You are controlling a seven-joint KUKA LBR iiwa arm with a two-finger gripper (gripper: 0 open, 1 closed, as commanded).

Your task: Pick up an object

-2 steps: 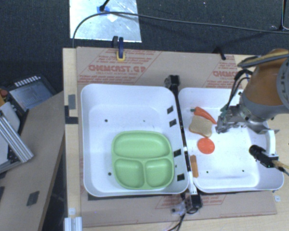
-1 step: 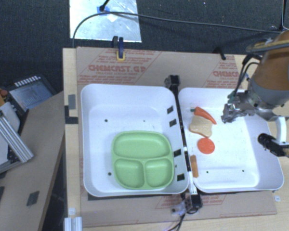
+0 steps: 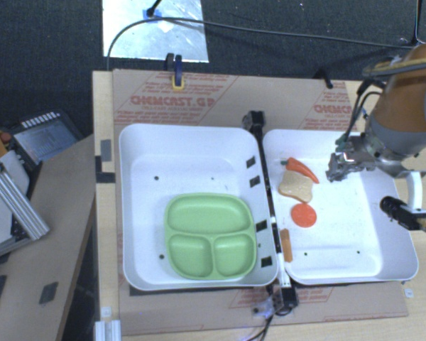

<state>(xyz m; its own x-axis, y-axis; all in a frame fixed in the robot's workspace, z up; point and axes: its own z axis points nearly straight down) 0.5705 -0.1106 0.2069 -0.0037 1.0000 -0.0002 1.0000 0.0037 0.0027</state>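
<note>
You see gripper (image 3: pixel 339 168) low in right white plastic bin (image 3: pixel 355 261), at 3 o'clock of orange carrot-shaped piece (image 3: pixel 302 168), likely lining up grab; hold state unreadable.

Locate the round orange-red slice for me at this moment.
The round orange-red slice lies in the right bin, left of its middle, just below the tan bread-like piece and left of the end effector.
</note>
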